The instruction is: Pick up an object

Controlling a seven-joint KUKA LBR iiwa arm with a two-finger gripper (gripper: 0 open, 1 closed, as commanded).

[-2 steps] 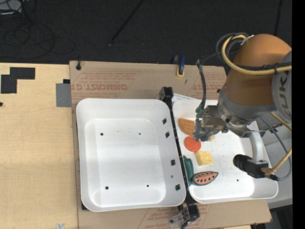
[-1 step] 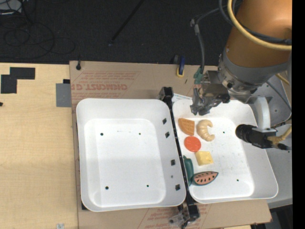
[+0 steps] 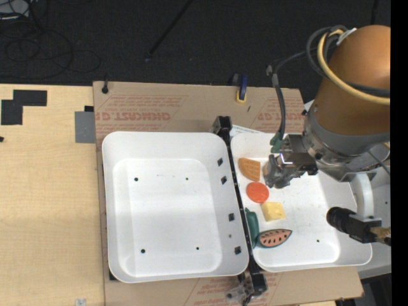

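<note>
While low over the right bin (image 3: pixel 347 250), grey arm (image 3: pixel 350 75) with orange band reaching in from the right. Jaws (image 3: pixel 275 176) dark, close above the bin floor, just right of the tan bread-like piece (image 3: pixel 250 168) and just above the red round piece (image 3: pixel 257 192); spread or pressed together, cannot tell. Nothing seen between them. Below the red piece, a yellow cheese-like block (image 3: pixel 273 211). Lower still, a watermelon-slice toy (image 3: pixel 274 238), beside a green item (image 3: pixel 252 225) against the bin's left wall. Left bin (image 3: pixel 115 171) alongside on the desk (image 3: pixel 44 203), the 2 bins touching at a black divider (image 3: pixel 231 190).
</note>
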